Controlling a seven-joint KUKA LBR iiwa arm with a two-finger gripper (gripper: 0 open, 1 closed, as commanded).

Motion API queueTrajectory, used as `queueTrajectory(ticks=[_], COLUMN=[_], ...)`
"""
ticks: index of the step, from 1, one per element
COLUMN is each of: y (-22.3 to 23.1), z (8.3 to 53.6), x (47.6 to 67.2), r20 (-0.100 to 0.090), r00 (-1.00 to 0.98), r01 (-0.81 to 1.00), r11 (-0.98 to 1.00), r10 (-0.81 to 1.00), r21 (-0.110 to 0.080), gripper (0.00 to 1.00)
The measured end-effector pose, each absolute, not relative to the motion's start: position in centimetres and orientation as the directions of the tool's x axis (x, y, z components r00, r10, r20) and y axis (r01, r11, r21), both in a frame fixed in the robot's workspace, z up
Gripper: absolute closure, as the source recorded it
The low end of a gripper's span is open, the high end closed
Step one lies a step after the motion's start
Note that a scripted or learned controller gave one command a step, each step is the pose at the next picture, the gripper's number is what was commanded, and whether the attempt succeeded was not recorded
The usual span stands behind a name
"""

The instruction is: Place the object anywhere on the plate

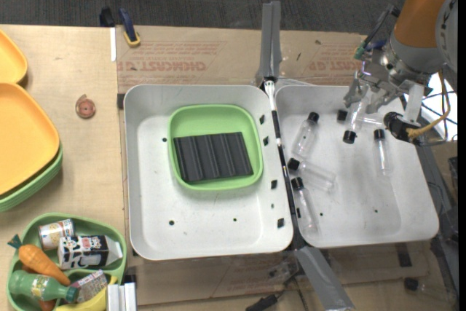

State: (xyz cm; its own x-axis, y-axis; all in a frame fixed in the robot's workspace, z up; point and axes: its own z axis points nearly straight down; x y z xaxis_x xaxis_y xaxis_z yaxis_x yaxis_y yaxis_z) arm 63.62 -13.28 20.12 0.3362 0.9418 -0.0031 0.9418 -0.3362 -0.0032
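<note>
Hanging at the claw (362, 107), 1 tube (354, 121) tilts down.

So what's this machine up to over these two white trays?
A grey robot arm with an orange band reaches in over the right white bin, its claw hanging near the far side, above several clear plastic vials with black caps lying scattered there. One vial seems to sit right at the claw, but a firm grip is not certain. In the left white bin a green square plate carries a dark ribbed slab; no vial lies on it yet.
</note>
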Motion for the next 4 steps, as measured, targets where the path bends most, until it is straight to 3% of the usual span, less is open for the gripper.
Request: queueTrajectory(ticks=[1, 2, 3, 4], y=[-11.3, -7.9, -4.2, 3.3], z=[18.2, 19.1, 19.0, 20.6], x=[61.4, 57.3, 55.1, 57.2], r20=[0.000, 0.000, 0.001, -0.001], r00=[0.051, -0.107, -0.221, -0.341], r01=[0.999, 0.994, 0.975, 0.940], r11=[-0.051, 0.107, 0.221, 0.341], r10=[0.999, 0.994, 0.975, 0.940], r21=[-0.003, -0.003, -0.005, -0.002], gripper=[1.00, 1.00, 1.00, 1.00])
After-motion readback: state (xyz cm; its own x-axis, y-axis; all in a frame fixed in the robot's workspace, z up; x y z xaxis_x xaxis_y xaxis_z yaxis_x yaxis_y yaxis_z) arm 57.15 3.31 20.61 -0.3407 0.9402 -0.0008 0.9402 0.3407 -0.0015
